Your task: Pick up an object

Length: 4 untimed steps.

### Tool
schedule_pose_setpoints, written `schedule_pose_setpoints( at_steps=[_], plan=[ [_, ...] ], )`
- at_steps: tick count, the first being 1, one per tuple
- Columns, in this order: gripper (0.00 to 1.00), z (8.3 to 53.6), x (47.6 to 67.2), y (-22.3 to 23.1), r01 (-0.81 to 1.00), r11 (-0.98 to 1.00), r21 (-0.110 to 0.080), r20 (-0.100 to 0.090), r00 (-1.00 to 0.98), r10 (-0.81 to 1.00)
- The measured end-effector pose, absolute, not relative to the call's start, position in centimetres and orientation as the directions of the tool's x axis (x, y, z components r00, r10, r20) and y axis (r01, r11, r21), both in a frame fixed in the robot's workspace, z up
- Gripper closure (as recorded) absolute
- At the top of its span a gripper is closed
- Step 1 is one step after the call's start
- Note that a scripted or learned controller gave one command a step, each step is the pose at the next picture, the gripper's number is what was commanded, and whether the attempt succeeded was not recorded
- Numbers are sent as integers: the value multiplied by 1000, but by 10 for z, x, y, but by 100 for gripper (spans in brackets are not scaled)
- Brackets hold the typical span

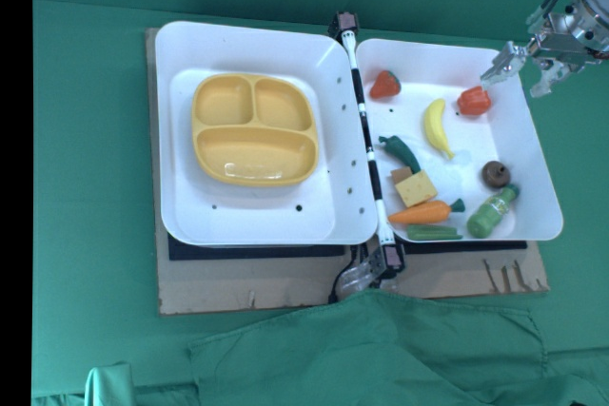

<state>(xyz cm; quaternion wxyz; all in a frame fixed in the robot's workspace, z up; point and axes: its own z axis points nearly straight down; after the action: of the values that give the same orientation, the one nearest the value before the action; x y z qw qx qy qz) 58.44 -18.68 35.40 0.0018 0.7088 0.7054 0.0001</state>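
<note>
gripper: two-finger metal gripper [523, 71] spread wide, nothing between the fingers, hanging over the right white plastic bin [533, 168] far corner
likely target: small red plastic tomato [474, 101], just beside the near fingertip, loose in the bin
neighbours: yellow plastic banana [437, 126] near, so probably room to close
left bin: yellow divided plate [254, 129], probably the drop spot

- We see a robot lab test setup: a bench [95, 204] draped in green cloth.
- Two white bins [247, 48] sit on cardboard [247, 295], holding toy food [436, 125].

Green cloth [95, 204] over the bench
</note>
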Motion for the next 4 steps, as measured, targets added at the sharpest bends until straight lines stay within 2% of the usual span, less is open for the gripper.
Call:
schedule_pose_setpoints(
  at_steps=[1, 3, 4],
  plan=[
    [0, 354, 584, -187, 1000, -5, 3, -2, 5, 1000],
    [0, 240, 574, -182, 1000, -4, -1, -2, 4, 1000],
    [0, 183, 571, -188, 1000, -5, 6, -3, 5, 1000]
  ],
)
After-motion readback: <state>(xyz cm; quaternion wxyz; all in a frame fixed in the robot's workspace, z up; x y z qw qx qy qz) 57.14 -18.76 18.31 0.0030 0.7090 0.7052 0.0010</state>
